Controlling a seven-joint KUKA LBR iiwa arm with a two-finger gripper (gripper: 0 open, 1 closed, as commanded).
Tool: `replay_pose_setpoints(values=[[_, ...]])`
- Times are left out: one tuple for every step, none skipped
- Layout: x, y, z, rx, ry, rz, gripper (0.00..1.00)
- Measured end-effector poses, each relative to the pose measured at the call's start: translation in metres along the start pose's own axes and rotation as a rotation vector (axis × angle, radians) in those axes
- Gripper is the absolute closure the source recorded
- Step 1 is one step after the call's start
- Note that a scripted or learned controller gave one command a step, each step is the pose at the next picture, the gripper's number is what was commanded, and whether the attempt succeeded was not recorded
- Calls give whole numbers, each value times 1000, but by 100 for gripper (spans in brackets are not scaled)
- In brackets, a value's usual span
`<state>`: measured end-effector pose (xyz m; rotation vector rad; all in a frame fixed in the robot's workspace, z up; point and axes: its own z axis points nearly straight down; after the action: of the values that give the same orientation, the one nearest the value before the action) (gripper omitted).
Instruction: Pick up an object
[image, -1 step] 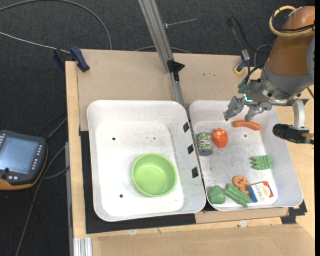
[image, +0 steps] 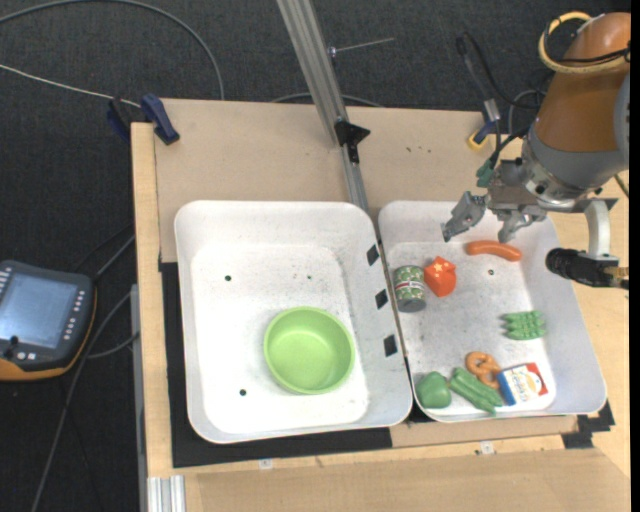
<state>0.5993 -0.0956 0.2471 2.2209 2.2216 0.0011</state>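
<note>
My gripper (image: 490, 222) hangs over the far part of the right bin (image: 570, 330), its two fingers spread open with nothing between them. Just below it lies an orange carrot-like piece (image: 494, 250). A red-orange pepper (image: 440, 277) and a small dark green can (image: 408, 287) sit to the left of that. Near the right wall lies a green ridged piece (image: 523, 324). At the bin's front are a pretzel (image: 481, 365), a white and red carton (image: 525, 383), a green pod (image: 474, 390) and a green rounded piece (image: 433, 390).
The left bin (image: 215, 250) holds a light green bowl (image: 308, 348). A metal post (image: 320, 75) slants up behind the gap between the bins. A pendant device (image: 40, 315) lies at the far left, off the bench.
</note>
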Motion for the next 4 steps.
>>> replay_pose_setpoints(values=[[5,2,43,3,0,0,0],[-2,0,103,5,0,0,0],[-3,3,131,-9,-2,1,0],[-2,3,123,-6,-1,1,100]])
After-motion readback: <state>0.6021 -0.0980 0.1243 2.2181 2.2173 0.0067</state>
